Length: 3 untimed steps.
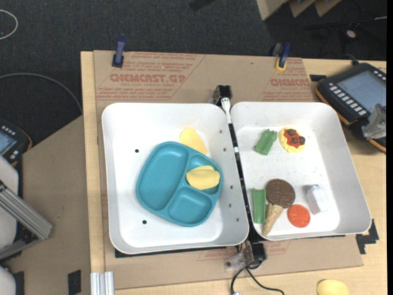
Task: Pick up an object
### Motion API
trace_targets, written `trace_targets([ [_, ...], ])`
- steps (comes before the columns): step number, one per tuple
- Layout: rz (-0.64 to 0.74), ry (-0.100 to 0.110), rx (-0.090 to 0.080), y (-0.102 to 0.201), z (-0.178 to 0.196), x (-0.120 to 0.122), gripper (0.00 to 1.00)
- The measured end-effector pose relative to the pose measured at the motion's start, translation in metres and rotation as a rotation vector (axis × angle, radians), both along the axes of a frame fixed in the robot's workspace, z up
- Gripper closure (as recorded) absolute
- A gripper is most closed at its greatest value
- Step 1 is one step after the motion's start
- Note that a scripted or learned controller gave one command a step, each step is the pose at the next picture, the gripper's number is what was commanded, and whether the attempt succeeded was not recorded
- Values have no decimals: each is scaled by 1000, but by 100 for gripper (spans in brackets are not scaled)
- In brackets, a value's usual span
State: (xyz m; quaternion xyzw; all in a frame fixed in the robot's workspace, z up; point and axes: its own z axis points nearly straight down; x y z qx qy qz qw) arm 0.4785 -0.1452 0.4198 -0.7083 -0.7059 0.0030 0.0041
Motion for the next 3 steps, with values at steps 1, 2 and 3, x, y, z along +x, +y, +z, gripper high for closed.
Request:
trace_targets([
  [1, 0, -2, 0, -20, -81, 0, 100],
  [2, 6, -32, -7, 2, 85, 7, 100],
  [3, 1, 0, 1, -14, -28, 0, 100],
])
